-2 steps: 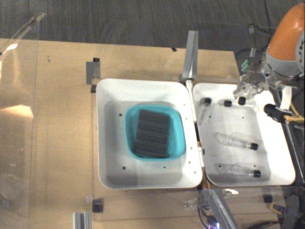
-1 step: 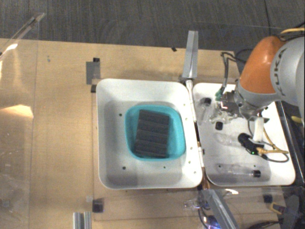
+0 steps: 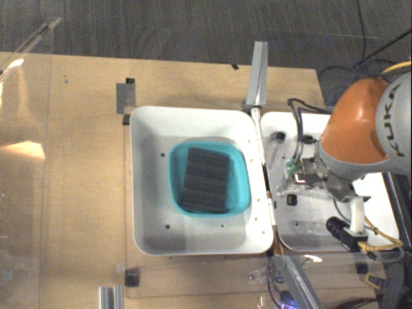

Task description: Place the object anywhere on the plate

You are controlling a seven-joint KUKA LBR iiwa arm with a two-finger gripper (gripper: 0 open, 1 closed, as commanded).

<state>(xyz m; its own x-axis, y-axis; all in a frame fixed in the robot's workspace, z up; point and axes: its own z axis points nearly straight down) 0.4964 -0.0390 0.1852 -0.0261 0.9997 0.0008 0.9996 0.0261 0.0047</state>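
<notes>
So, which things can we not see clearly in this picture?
- Hand, camera view: the arm's orange band and wrist cover it from above, so its state cannot be told.
- Right bin: partly hidden under the arm.
- Dark ridged object on the teal plate: too blurred to identify.

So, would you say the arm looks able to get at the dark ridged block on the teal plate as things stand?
Probably yes. The dark ridged block lies flat on the teal plate in the left bin, uncovered from above. The arm sits over the right bin, with just the low bin walls between them.
</notes>
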